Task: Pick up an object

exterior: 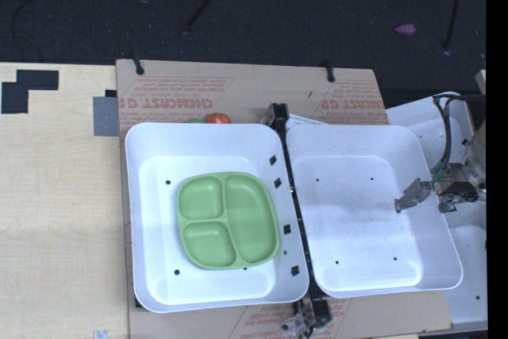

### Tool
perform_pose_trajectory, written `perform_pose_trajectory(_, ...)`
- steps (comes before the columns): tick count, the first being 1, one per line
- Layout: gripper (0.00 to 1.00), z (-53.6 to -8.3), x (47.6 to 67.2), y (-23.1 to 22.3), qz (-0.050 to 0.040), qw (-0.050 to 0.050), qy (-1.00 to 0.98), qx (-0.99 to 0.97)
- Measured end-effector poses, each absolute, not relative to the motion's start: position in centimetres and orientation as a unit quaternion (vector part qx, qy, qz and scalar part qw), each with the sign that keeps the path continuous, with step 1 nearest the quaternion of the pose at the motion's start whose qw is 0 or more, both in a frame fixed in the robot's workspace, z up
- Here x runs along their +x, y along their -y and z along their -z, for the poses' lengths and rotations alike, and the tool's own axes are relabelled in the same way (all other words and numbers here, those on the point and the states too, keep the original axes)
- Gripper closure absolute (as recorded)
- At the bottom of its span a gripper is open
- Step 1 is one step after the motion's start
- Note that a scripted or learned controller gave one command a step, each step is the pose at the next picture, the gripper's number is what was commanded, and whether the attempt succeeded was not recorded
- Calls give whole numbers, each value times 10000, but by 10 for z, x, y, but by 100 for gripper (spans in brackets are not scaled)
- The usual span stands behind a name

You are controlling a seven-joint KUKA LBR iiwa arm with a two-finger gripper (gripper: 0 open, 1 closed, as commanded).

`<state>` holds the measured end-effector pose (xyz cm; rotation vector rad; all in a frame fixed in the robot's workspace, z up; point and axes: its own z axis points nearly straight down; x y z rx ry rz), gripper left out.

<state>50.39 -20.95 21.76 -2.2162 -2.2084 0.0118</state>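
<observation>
The gripper (425, 197), fingers apart and holding nothing, sits at the right bin's (373, 282) right edge; next reach the green plate (228, 220) in the left bin (151, 274).

A green divided plate (228, 220) with three compartments lay flat inside the left bin (151, 163), near its centre. The right bin (357, 282) adjoined the left bin along a dark central seam. The tool (429, 197) was positioned over the right bin's far right edge, with nothing visible between its fingers. Both bins rested on a cardboard sheet (238, 91) on the tabletop (55, 210). A small red object (217, 119) sat just behind the left bin's rear rim.
</observation>
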Motion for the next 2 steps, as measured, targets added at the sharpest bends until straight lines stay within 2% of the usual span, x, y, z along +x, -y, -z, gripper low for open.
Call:
perform_pose_trajectory(1, 0, -224, 507, 209, -4, 4, 7071, -7072)
perform_pose_trajectory(2, 0, -161, 501, 207, -18, 42, 7072, -7070)
